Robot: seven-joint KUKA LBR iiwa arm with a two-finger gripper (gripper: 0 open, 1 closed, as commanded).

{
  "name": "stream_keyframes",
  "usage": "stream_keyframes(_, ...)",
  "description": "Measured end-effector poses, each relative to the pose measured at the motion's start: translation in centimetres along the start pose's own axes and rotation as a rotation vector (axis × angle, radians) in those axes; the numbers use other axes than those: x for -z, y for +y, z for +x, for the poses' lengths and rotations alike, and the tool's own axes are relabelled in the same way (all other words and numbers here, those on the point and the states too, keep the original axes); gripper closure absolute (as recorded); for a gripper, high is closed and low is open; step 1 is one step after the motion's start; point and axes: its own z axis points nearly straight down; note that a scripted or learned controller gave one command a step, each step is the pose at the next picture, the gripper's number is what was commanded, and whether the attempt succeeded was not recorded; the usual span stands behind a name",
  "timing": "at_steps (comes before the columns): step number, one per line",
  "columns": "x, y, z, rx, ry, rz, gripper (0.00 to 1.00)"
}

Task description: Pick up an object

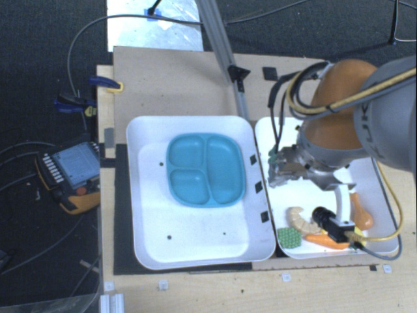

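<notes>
The tool (281, 168) hangs over the right bin (384, 240), and I cannot tell its state. The pale shrimp (298, 218), green piece (289, 237) and orange carrot (328, 241) lie below it, near the bin's front edge.

A tan tabletop (176, 83) stands on dark carpeted floor (45, 38). Left of the tabletop, a handheld control pendant (70, 175) lies on the floor among looping black cables (26, 155). Beyond the tabletop's far edge, a bright reflective sheet (153, 15) catches the light.
</notes>
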Motion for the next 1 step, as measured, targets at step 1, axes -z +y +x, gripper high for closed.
stream_keyframes(1, 0.98, -0.25, 5.14, 0.001, 0.001, 0.000, 1.00)
